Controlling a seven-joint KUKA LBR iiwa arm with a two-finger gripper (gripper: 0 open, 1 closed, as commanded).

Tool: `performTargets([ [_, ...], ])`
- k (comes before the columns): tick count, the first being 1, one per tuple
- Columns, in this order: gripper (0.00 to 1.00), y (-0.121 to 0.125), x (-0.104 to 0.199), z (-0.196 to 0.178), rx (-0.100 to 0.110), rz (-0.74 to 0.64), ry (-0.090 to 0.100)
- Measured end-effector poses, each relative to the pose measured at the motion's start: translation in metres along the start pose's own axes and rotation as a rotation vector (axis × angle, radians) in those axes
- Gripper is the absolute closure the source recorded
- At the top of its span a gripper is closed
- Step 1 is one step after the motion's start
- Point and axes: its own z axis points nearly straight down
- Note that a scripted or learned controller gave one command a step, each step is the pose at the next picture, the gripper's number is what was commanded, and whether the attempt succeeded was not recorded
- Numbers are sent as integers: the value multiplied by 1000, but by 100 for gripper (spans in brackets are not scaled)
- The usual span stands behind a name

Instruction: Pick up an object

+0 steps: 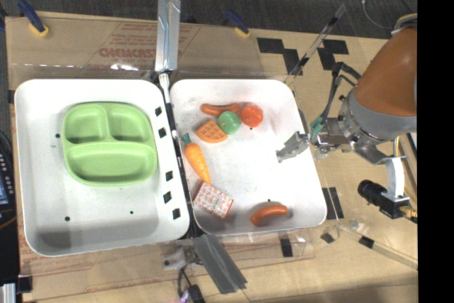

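Note:
My gripper (291, 148) hangs over the right side of the right bin (301, 181), with the arm coming in from the right. No object shows in it. Below it and to the left lie several toy foods on the bin floor: a brown sausage (215, 108), a green piece (229, 123), an orange-red tomato (252, 115) and a waffle (211, 132) clustered at the back. A carrot (198, 162) lies by the left wall. A small patterned box (213, 200) and a second orange sausage (269, 212) sit near the front.
The left bin (42, 209) holds a green divided plate (110, 142). A divider ridge with black clips (169, 152) separates the two bins. Bare white floor lies between the gripper and the carrot.

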Motion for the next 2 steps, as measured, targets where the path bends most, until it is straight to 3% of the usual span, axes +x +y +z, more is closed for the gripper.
performTargets([
  [1,0,49,50,84,2,-170,1],
  [2,0,92,98,119,-3,-393,-2],
])
